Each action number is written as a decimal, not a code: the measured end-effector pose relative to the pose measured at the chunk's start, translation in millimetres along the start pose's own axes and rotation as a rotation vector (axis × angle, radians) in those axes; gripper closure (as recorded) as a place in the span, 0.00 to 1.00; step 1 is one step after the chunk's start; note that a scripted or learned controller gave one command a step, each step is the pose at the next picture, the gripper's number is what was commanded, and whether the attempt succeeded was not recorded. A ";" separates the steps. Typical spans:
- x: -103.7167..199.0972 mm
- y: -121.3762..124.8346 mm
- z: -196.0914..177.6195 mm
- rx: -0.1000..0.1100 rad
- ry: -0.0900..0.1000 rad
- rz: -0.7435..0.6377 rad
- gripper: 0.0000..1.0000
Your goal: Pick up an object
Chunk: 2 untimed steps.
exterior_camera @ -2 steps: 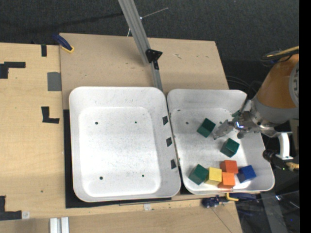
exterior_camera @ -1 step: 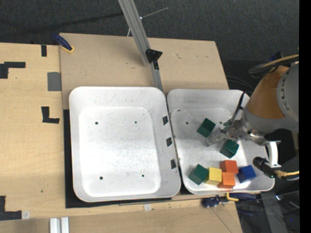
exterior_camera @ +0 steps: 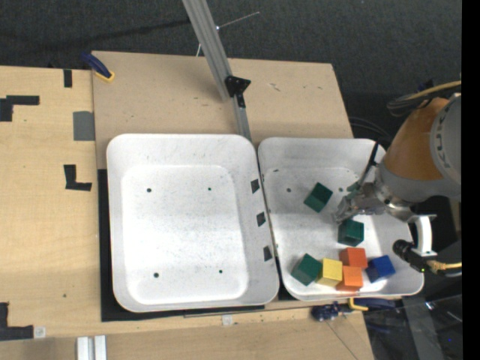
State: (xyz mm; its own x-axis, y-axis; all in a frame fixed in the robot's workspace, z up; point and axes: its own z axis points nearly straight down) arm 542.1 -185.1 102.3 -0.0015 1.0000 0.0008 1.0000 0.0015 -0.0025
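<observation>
Camera view looks down at a slant on a wooden table (exterior_camera: 187, 88) bearing two shallow white bins side by side. The left bin (exterior_camera: 124, 171) has its whole floor free. The right bin (exterior_camera: 300, 152) holds the blocks, gathered toward its near edge and right half, so its far-left floor is open.

The arm (exterior_camera: 424, 152) reaches in from the right over the right bin's right rim, and the pincer (exterior_camera: 349, 208) sits low in the bin's middle-right. Whether it is released or clenched cannot be told at this angle.

One green block (exterior_camera: 319, 196) lies just left of the pincer, apart from the rest. A second green block (exterior_camera: 350, 232) lies just below the pincer, close under its tip. Along the near rim sit a third green block (exterior_camera: 306, 268), a yellow block (exterior_camera: 332, 270), two orange blocks (exterior_camera: 352, 267) touching each other, and a blue block (exterior_camera: 381, 267) near the right corner.

A grey metal bar (exterior_camera: 210, 36) crosses the table's far side above the seam between the bins.
</observation>
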 end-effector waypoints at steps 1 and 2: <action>-1.6 -5.0 -61.1 -0.007 -0.002 0.001 1.00; -6.6 -5.6 -123.4 -0.008 -0.003 0.000 1.00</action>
State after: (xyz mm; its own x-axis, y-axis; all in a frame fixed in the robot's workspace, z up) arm 536.8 -191.8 225.7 -0.0011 1.0000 -0.0024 1.0000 0.0012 0.0059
